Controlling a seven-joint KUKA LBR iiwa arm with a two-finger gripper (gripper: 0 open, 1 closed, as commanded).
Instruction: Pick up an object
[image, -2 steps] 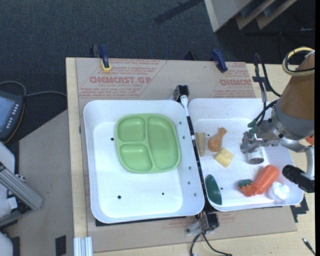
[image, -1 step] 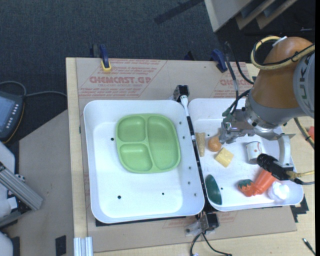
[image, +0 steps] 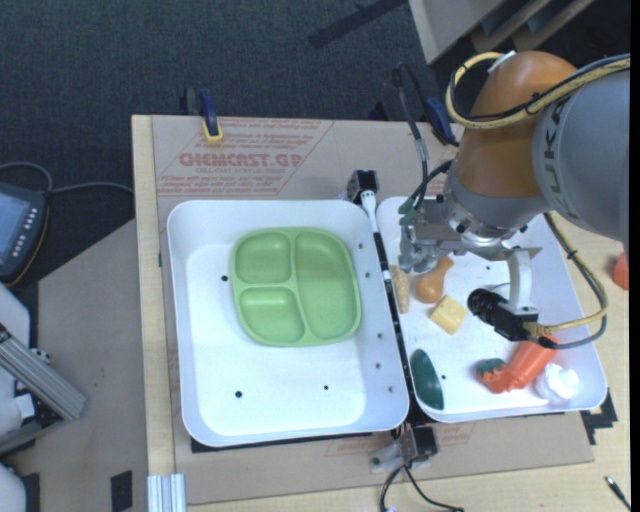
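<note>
Gripper (image: 418, 262) low over the right bin (image: 583, 300), at its left side.

From the overhead camera I see my arm (image: 520, 130) reaching in from the right. I cannot tell whether the tool is spread or pressed together. An orange rounded piece (image: 431, 286) lies just beside it, with a pale yellow block (image: 449, 314) a little nearer. A dark green piece (image: 427, 378) and an orange carrot-like toy (image: 513, 367) lie toward the near edge. The left bin (image: 200, 300) holds a green divided plate (image: 296, 286).

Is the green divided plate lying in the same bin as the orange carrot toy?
No. The green divided plate lies in the left bin, while the carrot toy lies in the right bin.
</note>
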